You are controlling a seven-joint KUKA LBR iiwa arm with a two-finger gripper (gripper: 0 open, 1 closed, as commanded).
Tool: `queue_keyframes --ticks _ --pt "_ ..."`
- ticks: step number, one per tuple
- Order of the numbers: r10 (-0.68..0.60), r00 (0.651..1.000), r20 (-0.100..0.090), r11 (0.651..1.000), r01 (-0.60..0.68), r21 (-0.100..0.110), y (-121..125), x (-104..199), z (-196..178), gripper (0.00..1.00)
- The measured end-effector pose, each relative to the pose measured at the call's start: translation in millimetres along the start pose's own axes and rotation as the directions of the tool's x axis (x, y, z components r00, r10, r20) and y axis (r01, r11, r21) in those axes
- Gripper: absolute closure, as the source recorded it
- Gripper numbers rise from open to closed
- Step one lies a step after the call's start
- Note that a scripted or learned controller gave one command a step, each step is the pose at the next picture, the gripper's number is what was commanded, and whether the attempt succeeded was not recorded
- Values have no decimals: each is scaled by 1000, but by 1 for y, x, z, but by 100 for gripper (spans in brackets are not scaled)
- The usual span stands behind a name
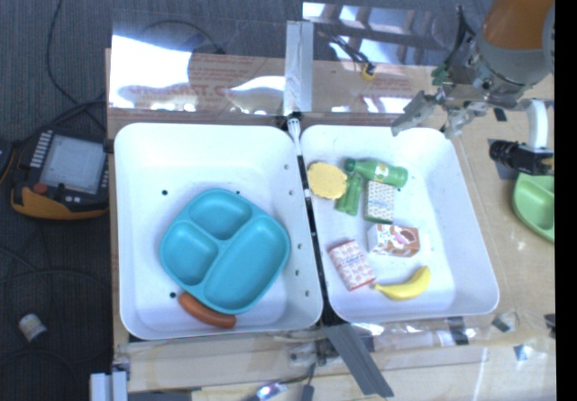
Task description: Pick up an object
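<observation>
White plastic everywhere, two shallow bins side by side, and the gripper (431,117) hangs over the far right corner of the right bin (469,237), its two fingers spread apart with nothing between them. Orange band and grey wrist rise up behind it toward the top right.

Closest to those open fingers, just down and to the left, lies a green bottle (372,176), stretched across the bin floor. Touching its left end sits a yellow round piece (326,179). Right below the bottle, a small patterned packet (380,201). Further from the gripper, a red-and-white wrapper (396,240), then a pink packet (351,264), and at the near edge, well away from the tool, a yellow banana (405,285).

Across the divider, far to the gripper's left, the left bin (135,210) carries a blue divided plate (226,250), with a red sausage (206,312) tucked against its near rim.
</observation>
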State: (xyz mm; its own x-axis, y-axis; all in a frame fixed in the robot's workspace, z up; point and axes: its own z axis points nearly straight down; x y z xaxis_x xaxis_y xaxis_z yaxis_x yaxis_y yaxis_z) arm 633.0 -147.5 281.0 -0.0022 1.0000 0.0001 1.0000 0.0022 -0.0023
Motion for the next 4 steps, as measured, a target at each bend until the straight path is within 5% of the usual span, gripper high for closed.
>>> queue_keyframes --ticks 1,2,3,4 --pt "-41 999 0 999 41 1 -60 19 101 0" --pt "-97 995 7 995 97 -21 -46 28 178 0" --pt "-96 995 8 995 96 -21 -46 27 168 100" --pt "-96 995 8 995 96 -21 -46 27 169 0"
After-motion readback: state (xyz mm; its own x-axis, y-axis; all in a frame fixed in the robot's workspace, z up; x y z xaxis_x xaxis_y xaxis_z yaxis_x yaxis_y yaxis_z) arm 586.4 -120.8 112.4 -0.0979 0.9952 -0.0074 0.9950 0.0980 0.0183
